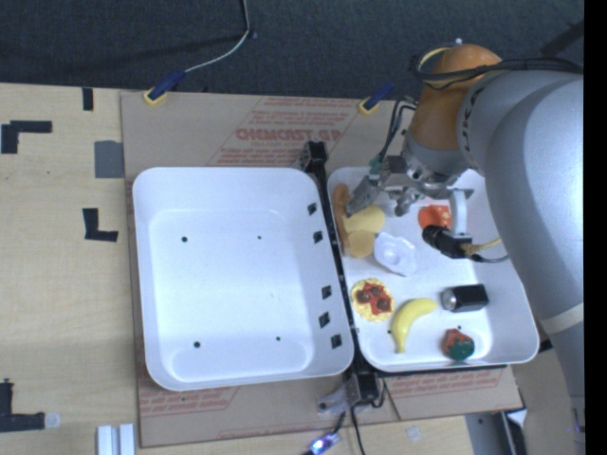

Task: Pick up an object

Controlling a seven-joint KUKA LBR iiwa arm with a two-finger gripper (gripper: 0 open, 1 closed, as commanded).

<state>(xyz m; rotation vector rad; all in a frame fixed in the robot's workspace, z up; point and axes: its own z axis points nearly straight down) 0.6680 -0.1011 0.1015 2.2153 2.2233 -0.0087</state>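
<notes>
Hovering low over the right bin's (512, 297) far-left corner, the gripper (365, 195) sits just above a yellow piece (363, 222); jaws' state unclear from here.

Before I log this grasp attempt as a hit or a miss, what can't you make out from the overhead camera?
- Gripper: its fingers blur into the pale yellow lumpy toy, so any contact is unclear.
- Orange-red round object: partly covered by the wrist hardware.
- Small toy with a green base and red top: too small to identify.
- Right white bin: the grey arm covers its far right corner.
</notes>
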